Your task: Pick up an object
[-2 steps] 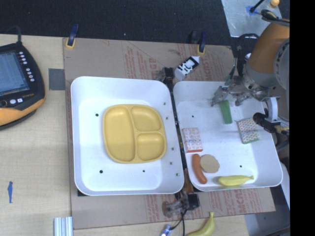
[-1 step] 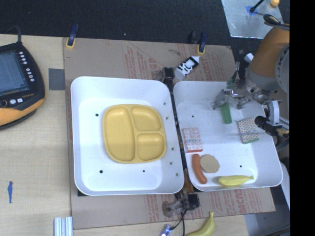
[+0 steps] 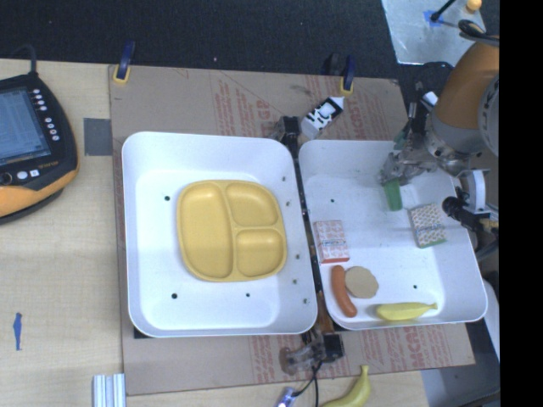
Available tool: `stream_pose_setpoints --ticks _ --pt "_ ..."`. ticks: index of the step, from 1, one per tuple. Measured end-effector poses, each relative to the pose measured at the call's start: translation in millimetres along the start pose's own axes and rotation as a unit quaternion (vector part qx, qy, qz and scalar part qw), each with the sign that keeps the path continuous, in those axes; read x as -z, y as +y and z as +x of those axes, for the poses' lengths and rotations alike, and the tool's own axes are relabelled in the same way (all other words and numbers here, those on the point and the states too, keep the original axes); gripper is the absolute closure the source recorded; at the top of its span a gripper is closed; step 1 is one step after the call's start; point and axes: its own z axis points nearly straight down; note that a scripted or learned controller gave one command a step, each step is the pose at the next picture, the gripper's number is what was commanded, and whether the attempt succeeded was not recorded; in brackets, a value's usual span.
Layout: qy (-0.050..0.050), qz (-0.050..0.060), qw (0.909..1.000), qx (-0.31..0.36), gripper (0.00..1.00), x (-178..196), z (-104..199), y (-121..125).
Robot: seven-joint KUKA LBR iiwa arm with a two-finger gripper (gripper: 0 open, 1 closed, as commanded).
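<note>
I see the gripper (image 3: 399,170) low over the upper part of the right bin (image 3: 365,164), and I cannot tell how it is set. Just below it a small green object (image 3: 392,196) stands in the bin, touching or nearly touching the gripper tip; I can't say it is held. To the right of that green object lies a checkered packet (image 3: 427,225). Below and left of it a red-and-white card (image 3: 330,240) lies near the bin's left wall, and further below are a hot dog (image 3: 340,289), a tan round biscuit (image 3: 361,282) and a banana (image 3: 405,311). The left bin (image 3: 153,303) holds a yellow divided plate (image 3: 231,229). Another banana (image 3: 355,391) lies on the bench outside the bins.
</note>
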Motion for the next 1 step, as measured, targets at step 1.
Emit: stream_pose_setpoints --ticks 1 --pt "0.001 0.002 1.0000 0.002 1.00 32.7 61.1 0.0"
